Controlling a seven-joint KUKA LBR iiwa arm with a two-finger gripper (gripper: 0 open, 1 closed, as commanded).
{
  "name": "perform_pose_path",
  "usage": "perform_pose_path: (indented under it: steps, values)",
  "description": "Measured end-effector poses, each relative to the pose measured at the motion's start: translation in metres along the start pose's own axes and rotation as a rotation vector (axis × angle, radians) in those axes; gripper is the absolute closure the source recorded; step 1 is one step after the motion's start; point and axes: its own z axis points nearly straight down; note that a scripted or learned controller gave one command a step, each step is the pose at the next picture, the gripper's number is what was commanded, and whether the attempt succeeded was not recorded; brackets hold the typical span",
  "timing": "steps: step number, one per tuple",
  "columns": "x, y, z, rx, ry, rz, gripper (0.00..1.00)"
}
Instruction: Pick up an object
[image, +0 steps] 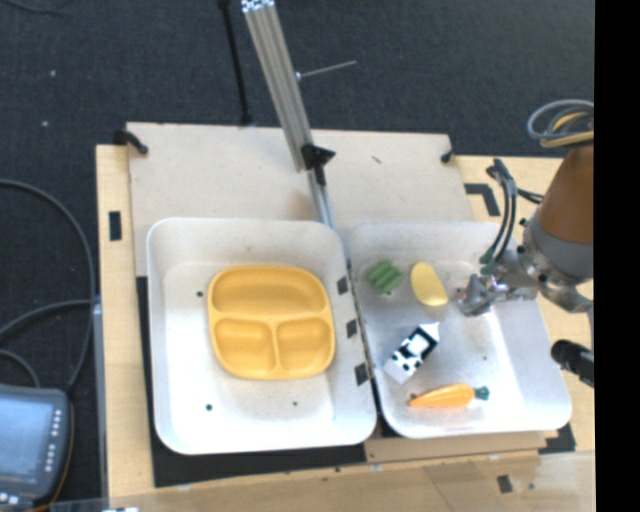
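progress: nothing picked up yet afaict | tool (478, 297) low over the right bin (530, 390), can't tell its state tbh | yellow piece (429, 284) just left of it, green piece (383, 277), cow (412, 352), carrot (442, 397) all lying loose | left: the whole pick

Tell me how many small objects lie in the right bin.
4. A green piece lies near the bin's upper left, a yellow piece beside it, a black-and-white toy in the middle, and a carrot near the lower edge. Nothing seems hidden.
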Motion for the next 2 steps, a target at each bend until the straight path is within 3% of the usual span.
perform_pose_path:
  steps: [1, 2]
  values:
    - [-0.001, 0.000, 0.036, 0.009, 0.000, 0.005, 1.00]
    - [0.039, 0.025, 0.040, 0.006, 0.003, -0.002, 1.00]
